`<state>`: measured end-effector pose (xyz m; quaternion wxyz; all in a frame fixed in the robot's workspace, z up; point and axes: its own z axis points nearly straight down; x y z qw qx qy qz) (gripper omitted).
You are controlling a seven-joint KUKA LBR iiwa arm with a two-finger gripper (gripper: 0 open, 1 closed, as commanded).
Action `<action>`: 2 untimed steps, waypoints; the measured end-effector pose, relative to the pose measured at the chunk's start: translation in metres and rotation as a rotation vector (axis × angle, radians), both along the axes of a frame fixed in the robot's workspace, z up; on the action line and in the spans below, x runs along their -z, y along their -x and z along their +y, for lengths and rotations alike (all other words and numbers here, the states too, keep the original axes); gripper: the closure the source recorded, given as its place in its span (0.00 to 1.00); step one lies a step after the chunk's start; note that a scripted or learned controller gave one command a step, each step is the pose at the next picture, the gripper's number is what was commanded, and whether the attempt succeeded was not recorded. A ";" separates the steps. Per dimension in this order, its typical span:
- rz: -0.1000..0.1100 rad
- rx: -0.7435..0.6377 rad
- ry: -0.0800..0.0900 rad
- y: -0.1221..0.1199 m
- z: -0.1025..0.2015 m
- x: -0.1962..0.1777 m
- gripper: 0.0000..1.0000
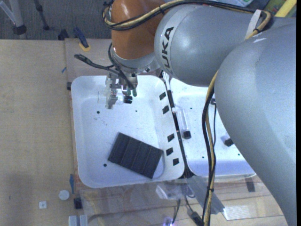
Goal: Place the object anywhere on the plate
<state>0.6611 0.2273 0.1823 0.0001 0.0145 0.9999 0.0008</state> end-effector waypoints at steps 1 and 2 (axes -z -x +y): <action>-0.007 -0.259 -0.002 -0.003 -0.001 -0.041 1.00; -0.002 -0.242 -0.002 -0.006 -0.003 -0.027 1.00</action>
